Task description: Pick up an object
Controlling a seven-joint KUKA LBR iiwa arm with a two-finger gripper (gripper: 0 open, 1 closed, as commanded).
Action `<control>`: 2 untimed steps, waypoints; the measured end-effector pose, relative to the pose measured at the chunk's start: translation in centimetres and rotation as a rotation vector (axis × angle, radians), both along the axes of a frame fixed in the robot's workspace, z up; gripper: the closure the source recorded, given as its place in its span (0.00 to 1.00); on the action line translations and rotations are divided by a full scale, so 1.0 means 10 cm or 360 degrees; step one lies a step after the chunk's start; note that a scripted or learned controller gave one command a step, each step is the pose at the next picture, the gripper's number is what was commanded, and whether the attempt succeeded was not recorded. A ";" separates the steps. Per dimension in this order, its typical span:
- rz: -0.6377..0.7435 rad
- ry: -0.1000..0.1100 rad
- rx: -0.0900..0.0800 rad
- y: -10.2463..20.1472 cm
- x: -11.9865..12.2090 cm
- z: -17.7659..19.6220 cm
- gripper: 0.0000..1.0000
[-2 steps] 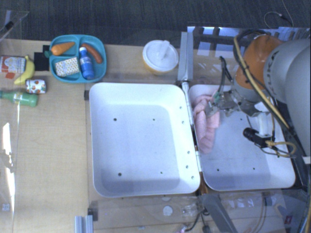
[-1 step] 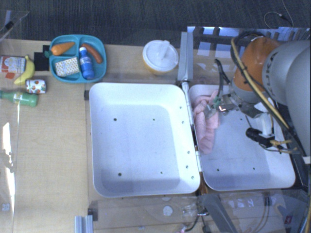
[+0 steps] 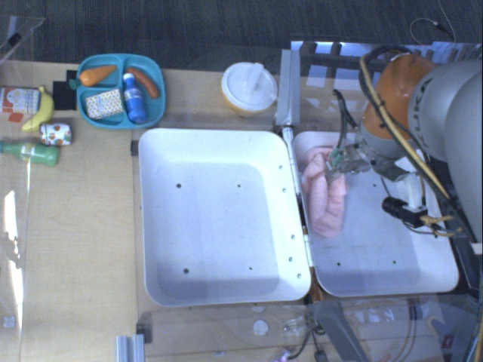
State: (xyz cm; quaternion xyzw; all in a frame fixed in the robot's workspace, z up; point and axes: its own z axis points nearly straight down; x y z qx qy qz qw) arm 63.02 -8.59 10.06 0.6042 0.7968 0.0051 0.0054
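Note:
A pink soft cloth-like object (image 3: 324, 193) lies along the left wall of the right bin (image 3: 392, 270). My gripper (image 3: 335, 164) is low over the upper part of that pink object, right at it. The grey arm with its orange band (image 3: 398, 81) reaches in from the upper right. Whether the pink object is between the fingers cannot be made out.
The left bin (image 3: 219, 217) stands beside the right one. On the bench at the back left are a blue divided plate (image 3: 121, 90) with toy food, a banana (image 3: 39, 110), a small can (image 3: 55, 133) and a green bottle (image 3: 30, 152). A white lidded cup (image 3: 249, 87) stands behind the bins.

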 end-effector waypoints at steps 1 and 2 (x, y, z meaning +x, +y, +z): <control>-0.0001 0.0000 -0.0003 -0.01 0.00 0.00 0.00; -0.0001 -0.0001 -0.0003 -0.01 0.00 0.00 0.00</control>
